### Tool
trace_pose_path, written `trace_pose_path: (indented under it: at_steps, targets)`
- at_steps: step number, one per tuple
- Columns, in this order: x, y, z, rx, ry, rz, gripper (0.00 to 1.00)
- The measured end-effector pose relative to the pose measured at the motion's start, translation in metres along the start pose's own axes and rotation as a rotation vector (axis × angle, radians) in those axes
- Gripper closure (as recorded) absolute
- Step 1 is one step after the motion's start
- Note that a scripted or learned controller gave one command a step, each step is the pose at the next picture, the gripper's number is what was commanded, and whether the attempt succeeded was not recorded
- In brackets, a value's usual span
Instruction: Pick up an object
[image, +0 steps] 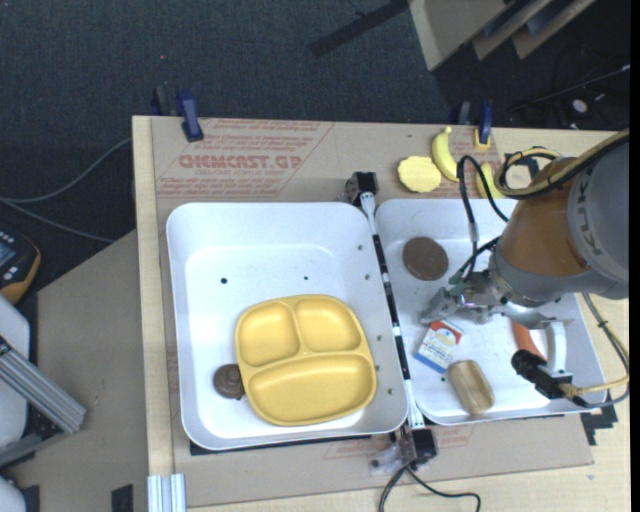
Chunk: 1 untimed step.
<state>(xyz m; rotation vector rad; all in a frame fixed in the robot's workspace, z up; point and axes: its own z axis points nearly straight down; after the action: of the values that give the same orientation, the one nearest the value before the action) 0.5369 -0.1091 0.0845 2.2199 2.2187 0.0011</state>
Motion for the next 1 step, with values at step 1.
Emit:
trace_pose_path:
  at_steps: [1]
  targets:
    - [0.0008,-0.0003,-0.0102,-0.001,0.001,0.001,1.0]
